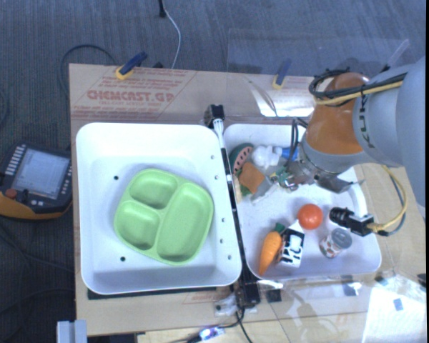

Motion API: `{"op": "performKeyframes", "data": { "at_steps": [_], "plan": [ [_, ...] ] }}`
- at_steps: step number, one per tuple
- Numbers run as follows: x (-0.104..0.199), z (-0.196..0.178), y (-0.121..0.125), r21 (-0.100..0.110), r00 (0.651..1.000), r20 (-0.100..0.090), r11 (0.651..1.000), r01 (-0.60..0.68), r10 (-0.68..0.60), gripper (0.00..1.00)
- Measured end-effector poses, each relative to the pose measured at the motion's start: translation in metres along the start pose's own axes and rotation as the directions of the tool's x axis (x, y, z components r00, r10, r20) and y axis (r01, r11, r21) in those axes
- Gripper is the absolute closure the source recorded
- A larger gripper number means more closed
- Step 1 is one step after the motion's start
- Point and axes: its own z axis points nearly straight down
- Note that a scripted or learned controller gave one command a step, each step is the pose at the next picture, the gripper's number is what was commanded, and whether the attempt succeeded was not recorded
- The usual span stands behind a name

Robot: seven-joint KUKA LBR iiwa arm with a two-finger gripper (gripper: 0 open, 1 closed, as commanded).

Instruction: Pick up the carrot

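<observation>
Carrot [271, 249] lying free beside black-white box [293, 247]; hand [286, 177] well behind it, finger state unclear. Risk: grabbing box instead, too crowded.

The carrot [270, 249] lies in the right bin [357, 266], the divided plate [164, 215] in the left bin [93, 191].

A green divided plate [164, 215] lies in the left white bin [93, 141]. In the right bin [368, 259] sit an orange ball [310, 216], a black-and-white carton [293, 247], a small clear jar [335, 242] and a brown block [252, 178]. A handheld pendant [30, 181] rests on the floor left of the table [129, 95].
</observation>
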Motion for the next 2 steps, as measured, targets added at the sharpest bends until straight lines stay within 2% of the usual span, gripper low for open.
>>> {"op": "performKeyframes", "data": {
  "at_steps": [1,2],
  "plan": [
    [-0.02,0.015,0.072,-0.013,0.996,0.007,0.996,0.087,-0.087,0.0],
    [-0.035,0.015,-0.004,-0.013,0.921,0.02,0.921,0.389,-0.389,0.0]
  ]
}}
